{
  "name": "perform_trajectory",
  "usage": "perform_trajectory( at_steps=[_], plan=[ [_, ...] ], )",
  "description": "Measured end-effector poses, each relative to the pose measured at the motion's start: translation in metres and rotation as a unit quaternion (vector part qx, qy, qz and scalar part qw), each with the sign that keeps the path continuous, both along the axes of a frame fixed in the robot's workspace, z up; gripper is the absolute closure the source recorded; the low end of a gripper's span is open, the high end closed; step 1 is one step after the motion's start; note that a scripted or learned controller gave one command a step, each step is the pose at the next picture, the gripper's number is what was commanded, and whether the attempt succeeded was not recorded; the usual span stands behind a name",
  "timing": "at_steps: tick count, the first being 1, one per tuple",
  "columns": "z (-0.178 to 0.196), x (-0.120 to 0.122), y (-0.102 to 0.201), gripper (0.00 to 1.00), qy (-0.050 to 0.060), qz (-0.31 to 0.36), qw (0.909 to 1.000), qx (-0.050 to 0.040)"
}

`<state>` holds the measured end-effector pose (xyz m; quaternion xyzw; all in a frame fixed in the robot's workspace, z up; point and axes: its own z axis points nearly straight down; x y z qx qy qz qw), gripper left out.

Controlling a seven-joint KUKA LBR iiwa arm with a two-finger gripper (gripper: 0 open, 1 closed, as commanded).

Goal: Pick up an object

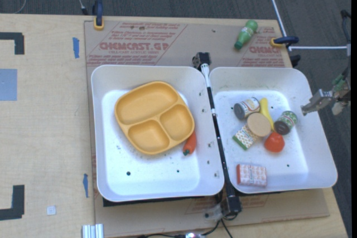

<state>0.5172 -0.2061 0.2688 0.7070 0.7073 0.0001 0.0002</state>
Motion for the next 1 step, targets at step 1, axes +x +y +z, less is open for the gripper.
perform_trajectory(
  at_steps=[1],
  plan=[
    [-0.1721, 0.0074, -0.0083, 0.0, -0.002, 0.004, 1.0, 0.0067]
  ],
)
